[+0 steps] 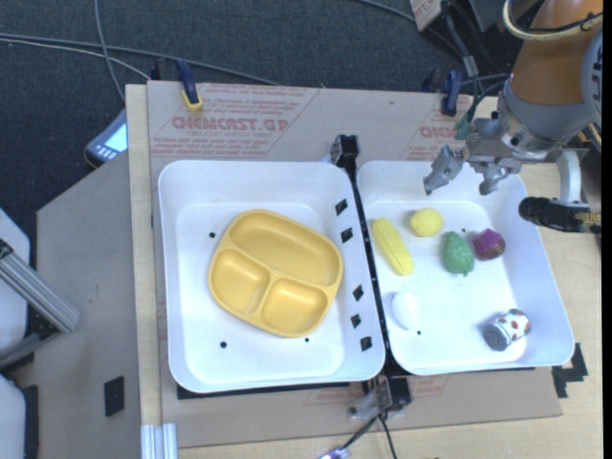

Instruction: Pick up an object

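White right bin (535,295) holds toys; open tool (466,174) hovers above.

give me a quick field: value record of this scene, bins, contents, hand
left bin: yellow divided plate
right bin: corn cob, lemon, green vegetable, purple item, white egg, grey and red object
hand: open, above the right bin's far edge, holding nothing
nearest item to hand: lemon

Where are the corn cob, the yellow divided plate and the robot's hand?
corn cob (392,246), camera view, middle of the cob.
yellow divided plate (275,241), camera view, floor of its largest compartment.
hand (467,176), camera view, midway between the open fingertips.
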Available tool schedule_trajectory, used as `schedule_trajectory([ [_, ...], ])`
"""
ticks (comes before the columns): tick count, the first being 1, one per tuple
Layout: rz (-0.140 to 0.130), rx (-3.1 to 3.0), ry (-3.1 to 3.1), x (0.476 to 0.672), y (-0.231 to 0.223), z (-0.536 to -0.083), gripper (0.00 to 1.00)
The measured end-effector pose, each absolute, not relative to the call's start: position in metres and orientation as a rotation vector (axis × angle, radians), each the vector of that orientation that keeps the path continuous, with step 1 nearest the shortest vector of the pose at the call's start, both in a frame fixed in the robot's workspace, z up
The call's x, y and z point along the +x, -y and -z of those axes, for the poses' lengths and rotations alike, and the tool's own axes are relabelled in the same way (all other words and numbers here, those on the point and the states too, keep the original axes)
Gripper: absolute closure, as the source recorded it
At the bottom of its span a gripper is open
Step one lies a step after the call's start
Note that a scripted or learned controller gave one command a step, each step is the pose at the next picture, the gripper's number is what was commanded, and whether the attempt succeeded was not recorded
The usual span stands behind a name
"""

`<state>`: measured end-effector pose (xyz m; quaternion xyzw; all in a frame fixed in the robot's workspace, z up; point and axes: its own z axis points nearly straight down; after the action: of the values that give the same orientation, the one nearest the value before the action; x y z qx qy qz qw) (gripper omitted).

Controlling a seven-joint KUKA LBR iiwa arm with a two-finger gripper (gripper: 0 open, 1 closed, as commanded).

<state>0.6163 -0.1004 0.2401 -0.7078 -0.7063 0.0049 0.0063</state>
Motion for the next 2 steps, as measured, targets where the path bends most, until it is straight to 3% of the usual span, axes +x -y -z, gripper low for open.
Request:
schedule_trajectory([
  [1, -0.001, -2.220, 2.220, 0.619, 0.100, -0.248, 0.00],
  [2, -0.006, -2.217, 2.217, 0.615, 0.095, -0.186, 0.00],
])
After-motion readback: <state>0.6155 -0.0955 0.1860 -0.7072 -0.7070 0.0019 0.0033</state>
